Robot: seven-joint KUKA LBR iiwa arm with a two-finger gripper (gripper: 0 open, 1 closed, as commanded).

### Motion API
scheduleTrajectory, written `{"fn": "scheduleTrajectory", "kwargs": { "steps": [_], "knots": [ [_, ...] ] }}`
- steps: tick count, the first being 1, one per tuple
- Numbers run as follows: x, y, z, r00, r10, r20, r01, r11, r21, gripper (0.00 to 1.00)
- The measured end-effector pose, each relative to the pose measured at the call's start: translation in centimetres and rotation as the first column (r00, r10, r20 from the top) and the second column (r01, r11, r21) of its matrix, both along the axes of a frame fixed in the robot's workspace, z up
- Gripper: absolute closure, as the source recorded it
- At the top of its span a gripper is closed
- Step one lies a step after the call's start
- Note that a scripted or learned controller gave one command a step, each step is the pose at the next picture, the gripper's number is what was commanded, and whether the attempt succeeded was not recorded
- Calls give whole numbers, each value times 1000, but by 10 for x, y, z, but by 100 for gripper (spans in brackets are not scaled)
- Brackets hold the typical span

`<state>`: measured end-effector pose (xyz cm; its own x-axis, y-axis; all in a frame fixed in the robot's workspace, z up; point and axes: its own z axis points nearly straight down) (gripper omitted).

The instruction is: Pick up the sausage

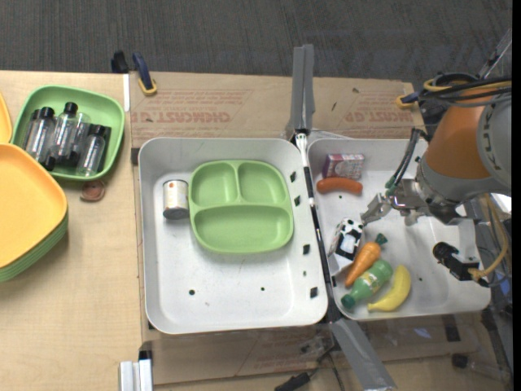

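A toy sausage (339, 186) lies near the back of the right bin (431, 300), beside a small pink box (343, 166). The gripper (376, 210) hovers just beside it, jaws seemingly spread and empty. Probably light, smooth plastic; best pinched across its middle.

The short reddish-orange sausage (339, 186) lies flat, lengthwise left to right, near the right bin's far edge.

We see a grey arm (495, 141) with a broad orange band (456, 145) above the wrist. Black and yellow cables (444, 86) loop over its top. Its end effector (383, 208) is metallic grey with slim fingers.
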<state>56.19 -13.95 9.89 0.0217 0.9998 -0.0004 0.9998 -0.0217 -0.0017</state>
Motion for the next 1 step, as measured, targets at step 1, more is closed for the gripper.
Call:
{"fn": "scheduleTrajectory", "kwargs": {
  "steps": [1],
  "knots": [
    [-2,42,-8,970,245,0,-245,970,1,0]
  ]
}}
